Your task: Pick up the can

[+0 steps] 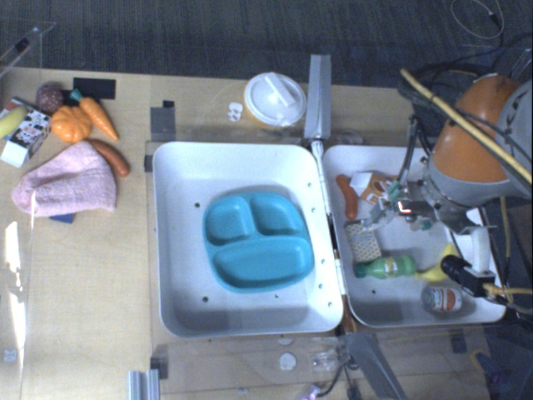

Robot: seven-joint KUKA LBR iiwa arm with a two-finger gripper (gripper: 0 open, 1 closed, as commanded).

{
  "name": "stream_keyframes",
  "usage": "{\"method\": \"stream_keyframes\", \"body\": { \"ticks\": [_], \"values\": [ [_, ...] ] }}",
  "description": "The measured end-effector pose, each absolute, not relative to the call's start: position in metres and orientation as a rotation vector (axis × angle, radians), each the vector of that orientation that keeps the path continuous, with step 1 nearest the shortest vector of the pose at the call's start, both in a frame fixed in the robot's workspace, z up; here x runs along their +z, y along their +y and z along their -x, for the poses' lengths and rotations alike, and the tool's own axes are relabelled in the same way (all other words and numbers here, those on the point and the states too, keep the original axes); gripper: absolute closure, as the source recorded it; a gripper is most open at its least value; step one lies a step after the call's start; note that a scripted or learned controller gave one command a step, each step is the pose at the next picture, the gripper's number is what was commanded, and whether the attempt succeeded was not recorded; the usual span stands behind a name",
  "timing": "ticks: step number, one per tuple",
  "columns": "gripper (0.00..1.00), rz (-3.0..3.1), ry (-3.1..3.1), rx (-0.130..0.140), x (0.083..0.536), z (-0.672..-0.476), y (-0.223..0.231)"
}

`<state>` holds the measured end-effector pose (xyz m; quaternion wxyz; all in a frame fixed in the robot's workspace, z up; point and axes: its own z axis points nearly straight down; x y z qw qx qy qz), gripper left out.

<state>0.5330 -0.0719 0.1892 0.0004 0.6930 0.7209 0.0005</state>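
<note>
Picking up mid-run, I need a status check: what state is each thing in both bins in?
Can: on its side, right bin's near corner, untouched.
Green bottle: lying flat, right bin.
Blue tray: flat, upright, in left bin.
Gripper: low over right bin's far end, away from the can.

Even overhead light, soft shadows, slight overall blur.

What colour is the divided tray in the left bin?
Turquoise blue; the divided plastic tray shows best in the camera view.
</note>
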Motion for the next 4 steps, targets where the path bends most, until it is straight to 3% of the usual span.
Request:
{"method": "stream_keyframes", "body": {
  "ticks": [1,2,3,4],
  "values": [
    [0.00,-1.957,2.436,0.016,0.101,-0.528,-0.126],
    [0.00,-2.092,2.316,0.021,0.096,-0.601,-0.112],
    [1.00,-2.081,2.321,0.032,0.109,-0.604,-0.109],
    [1.00,-2.094,2.334,0.005,0.245,-0.562,-0.164]
  ]
}}
